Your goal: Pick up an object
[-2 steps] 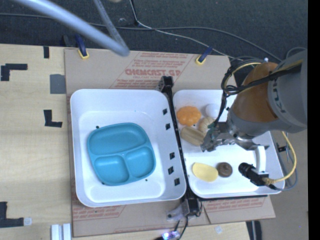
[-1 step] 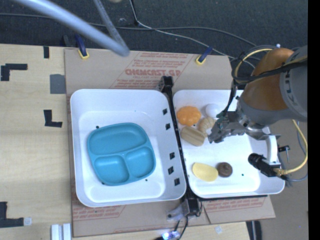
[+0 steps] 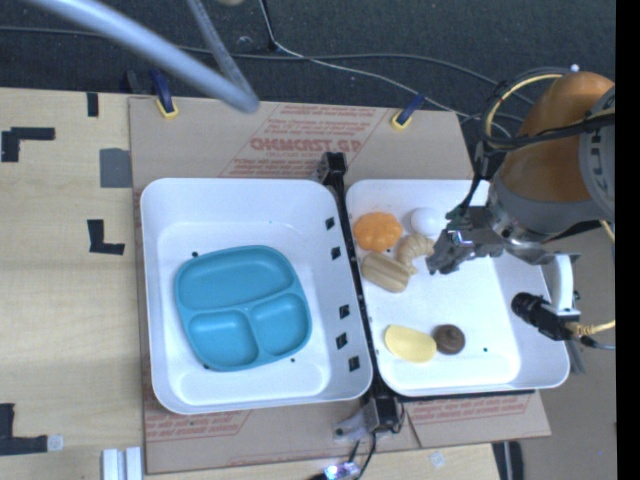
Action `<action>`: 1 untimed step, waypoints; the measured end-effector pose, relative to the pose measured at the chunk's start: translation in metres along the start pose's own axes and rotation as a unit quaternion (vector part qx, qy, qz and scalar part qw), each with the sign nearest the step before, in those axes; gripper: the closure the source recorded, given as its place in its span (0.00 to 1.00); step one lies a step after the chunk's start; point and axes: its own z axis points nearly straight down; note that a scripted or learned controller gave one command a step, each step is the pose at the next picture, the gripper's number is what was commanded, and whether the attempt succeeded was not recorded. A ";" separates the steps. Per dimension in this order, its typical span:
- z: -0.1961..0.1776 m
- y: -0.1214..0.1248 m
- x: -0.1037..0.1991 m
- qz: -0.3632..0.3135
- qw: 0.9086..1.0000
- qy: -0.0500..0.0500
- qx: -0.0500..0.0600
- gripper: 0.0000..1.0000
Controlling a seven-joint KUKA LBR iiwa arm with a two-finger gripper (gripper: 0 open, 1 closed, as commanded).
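The right bin (image 3: 500,368) holds several small items: an orange round piece (image 3: 377,230), a white ball (image 3: 424,220), a tan bread-like piece (image 3: 386,271), a yellow oval piece (image 3: 410,343) and a dark brown round piece (image 3: 450,339). My gripper (image 3: 446,253) hangs over the upper middle of this bin, just right of the tan piece and below the white ball. Its tip is dark and small in the view. Nothing shows between its fingers.
The left bin (image 3: 160,218) holds a blue sectioned tray (image 3: 243,304). A black divider (image 3: 345,268) runs between the bins. The arm's orange band (image 3: 560,118) looms over the right bin's far corner. A grey pole (image 3: 130,38) crosses the upper left.
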 end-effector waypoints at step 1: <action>0.008 -0.002 0.048 -0.002 1.000 0.001 0.002 1.00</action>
